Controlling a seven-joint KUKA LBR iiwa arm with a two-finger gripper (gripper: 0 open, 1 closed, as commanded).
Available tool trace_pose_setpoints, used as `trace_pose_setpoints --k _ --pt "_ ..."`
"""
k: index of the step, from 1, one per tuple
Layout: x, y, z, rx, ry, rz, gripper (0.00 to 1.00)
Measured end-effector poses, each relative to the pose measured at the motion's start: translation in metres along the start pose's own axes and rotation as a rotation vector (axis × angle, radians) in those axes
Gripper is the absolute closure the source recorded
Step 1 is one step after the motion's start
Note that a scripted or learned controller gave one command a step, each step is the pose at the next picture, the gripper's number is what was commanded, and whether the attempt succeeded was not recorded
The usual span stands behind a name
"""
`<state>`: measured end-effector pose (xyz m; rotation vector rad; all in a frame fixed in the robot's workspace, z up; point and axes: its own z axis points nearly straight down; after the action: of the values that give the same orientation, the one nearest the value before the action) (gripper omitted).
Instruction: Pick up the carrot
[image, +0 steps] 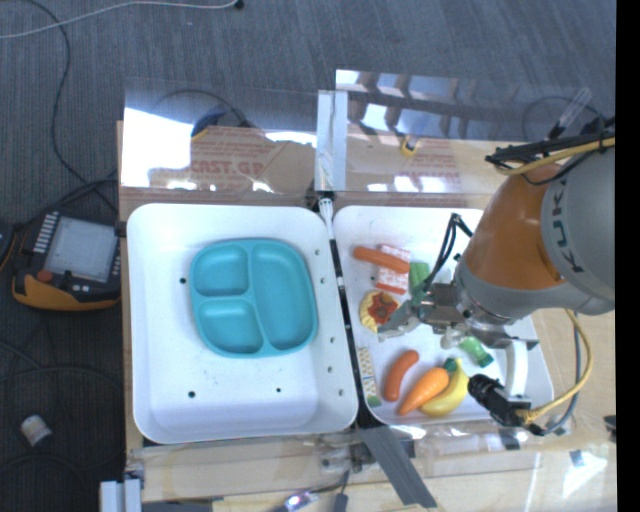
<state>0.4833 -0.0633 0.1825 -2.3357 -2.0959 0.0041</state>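
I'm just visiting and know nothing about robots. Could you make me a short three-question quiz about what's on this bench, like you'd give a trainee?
1. True or false: the carrot lies on the blue divided plate.
2. Which bin holds the toy food: the left bin or the right bin?
3. What yellow item touches the carrot on its right side?

Key:
1. False. It lies in the right bin, near the front edge, below the gripper.
2. The right bin.
3. A banana.
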Motion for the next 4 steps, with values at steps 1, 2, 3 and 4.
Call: trace_pose_setpoints --k 1,2,3,4 --pt "0.000 0.000 0.000 0.000 0.000 0.000 0.00" --pt "-0.030 0.003 0.059 0.000 0.001 -0.462 0.00" --pt "-0.036 0.055 0.093 -0.009 -0.001 -0.552 0.00" --pt "-0.092 0.010 0.071 -0.002 -0.002 -0.558 0.00"
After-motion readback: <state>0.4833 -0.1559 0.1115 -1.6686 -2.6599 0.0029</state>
